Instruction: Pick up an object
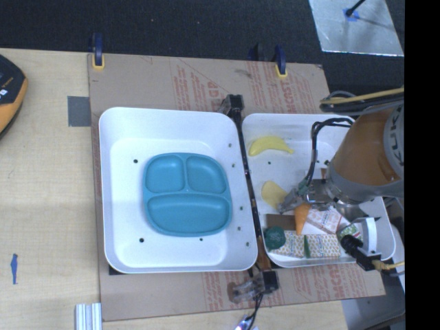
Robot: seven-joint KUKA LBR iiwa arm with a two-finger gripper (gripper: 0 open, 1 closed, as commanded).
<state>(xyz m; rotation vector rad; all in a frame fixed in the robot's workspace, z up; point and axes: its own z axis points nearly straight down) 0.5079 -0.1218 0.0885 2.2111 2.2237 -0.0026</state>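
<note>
Gripper (pixel 300 203) low in rt bin (pixel 289 124) over orange piece (pixel 302 218) beside yellow wedge (pixel 272 193), finger state can't tell; blue tray (pixel 187 193) in left bin (pixel 120 184)

Bench (pixel 48 205) w/ cardboard sheet (pixel 172 81); 2 white bins (pixel 113 184) on it.

Arm (pixel 368 157) cut off at right edge, its bulk hiding much of right bin (pixel 275 124), clutter beneath indistinct
</note>
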